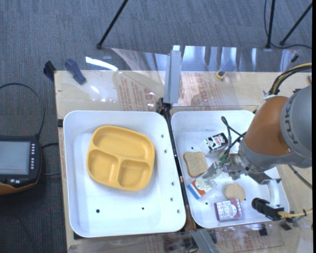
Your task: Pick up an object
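Nearest the camera, right bin: a small purple-red packet lies flat near the front wall. Judged light, flat, with little edge to pinch; poor candidate unless taken across its short sides.

Just behind it, a round tan biscuit-like piece. Looks like a rigid toy food, light, with a curved rim; it could slip from a pinch unless taken across the widest part.

To its left, a small white carton with blue and red print, lying tilted. It sits just beside the gripper, so I judge it the likely target. Judged light, with thin walls that may dent; best taken across two opposite flat faces, mid-length.

The gripper hangs low over the bin between the carton and the bread slice. Whether it is open or closed: cannot tell, the wrist hides it. Nothing is seen held.

Bread slice: flat, probably stiff plastic or foam; take by its edges.

Further back, a small black-and-white carton, boxy, easy to pinch.

Left bin: a yellow divided tray, broad; only its rim is graspable.
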Robot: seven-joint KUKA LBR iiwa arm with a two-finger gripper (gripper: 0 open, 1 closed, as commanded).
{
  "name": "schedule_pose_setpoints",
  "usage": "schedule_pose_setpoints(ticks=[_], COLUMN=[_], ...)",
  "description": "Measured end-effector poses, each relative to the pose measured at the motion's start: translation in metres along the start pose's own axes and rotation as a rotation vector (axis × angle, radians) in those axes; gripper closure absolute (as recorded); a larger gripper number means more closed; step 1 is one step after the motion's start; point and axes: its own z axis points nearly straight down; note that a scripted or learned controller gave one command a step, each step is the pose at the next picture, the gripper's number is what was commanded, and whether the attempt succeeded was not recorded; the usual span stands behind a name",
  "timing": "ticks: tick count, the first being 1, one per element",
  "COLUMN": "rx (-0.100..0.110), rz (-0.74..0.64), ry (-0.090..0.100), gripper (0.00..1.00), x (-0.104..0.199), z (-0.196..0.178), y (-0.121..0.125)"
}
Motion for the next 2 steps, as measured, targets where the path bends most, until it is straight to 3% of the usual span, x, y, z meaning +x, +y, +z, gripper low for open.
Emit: schedule_pose_setpoints(ticks=[1,2], rx=[-0.01,-0.015], rz=[0.006,0.001], ry=[-0.001,-0.003], gripper=[0.0,0.0], x=[0.03,0.039], z=[-0.002,-0.004], y=[-0.042,0.072])
